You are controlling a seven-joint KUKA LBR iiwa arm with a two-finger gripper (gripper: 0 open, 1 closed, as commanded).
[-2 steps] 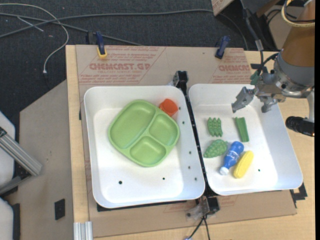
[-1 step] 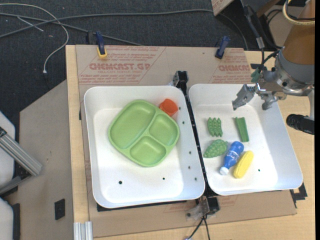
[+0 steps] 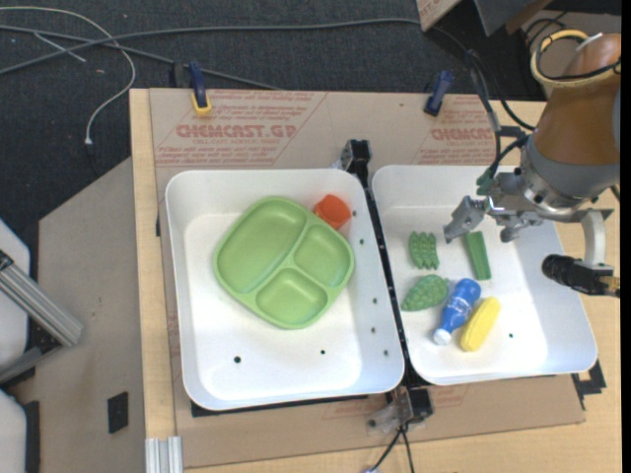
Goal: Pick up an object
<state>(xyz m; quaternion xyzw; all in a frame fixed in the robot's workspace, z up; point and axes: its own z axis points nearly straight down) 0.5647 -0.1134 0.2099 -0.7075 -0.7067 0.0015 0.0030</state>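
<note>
Yellow toy (image 3: 478,324) at the right bin's (image 3: 562,358) near edge, blue bottle (image 3: 455,309) touching it, green stick (image 3: 478,255) beyond them, tool (image 3: 489,221) above that stick, fingers spread, holding nothing.

The single camera sits fixed above the worktop (image 3: 296,116) and looks down at a slant, so the far edge lies toward the top of the frame and the near edge toward the bottom. It stands far enough back to take in both the left bin (image 3: 197,363) and the right bin (image 3: 552,348) whole, with dark floor (image 3: 246,28) beyond. The arm (image 3: 582,116) enters from the right edge.
</note>
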